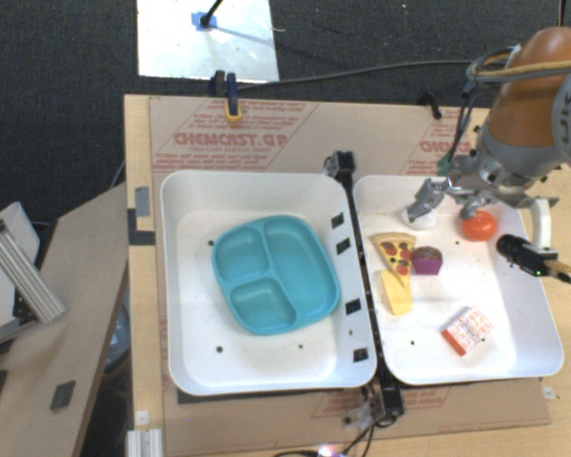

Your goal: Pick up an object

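Observation:
In the right bin (542,350) lie a pizza slice (394,248), a purple piece (427,261), a yellow wedge (396,293), a red and white packet (467,330) and an orange-red ball (478,225). My gripper (449,205) hangs over the bin's far side, just left of and above the ball. It looks open, with one grey finger (424,201) reaching toward the far left corner. Nothing sits between the fingers.
The left bin (186,255) holds a teal divided plate (274,274). A black clip strip (352,265) runs along the divide between the two bins. The arm comes in from the upper right over the bin's far rim.

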Available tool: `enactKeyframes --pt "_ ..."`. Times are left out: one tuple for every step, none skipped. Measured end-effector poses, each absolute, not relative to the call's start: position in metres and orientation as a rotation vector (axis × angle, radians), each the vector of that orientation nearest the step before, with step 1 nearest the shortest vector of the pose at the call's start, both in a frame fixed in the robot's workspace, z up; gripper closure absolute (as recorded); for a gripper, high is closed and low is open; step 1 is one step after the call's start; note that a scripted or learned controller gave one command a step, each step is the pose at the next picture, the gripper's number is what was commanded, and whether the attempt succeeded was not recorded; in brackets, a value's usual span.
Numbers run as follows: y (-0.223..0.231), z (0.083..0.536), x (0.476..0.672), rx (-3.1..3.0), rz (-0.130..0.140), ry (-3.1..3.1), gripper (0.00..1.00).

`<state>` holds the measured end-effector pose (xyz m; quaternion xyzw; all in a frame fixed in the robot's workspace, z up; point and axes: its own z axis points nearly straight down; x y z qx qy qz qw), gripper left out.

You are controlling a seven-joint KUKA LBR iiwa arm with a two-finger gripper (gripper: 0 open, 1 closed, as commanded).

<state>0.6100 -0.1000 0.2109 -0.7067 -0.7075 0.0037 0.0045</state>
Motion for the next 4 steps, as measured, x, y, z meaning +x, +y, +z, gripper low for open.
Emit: enactKeyframes --pt "-0.100 0.218 0.613 -2.219 -0.002 -2.226 0.00" --pt "-0.094 0.174 0.609 -2.218 0.002 -2.223 0.00" --pt "-0.095 0.122 0.598 -2.219 0.002 -2.221 0.00" --pt "-0.094 0.083 0.598 -2.219 0.002 -2.221 0.00"
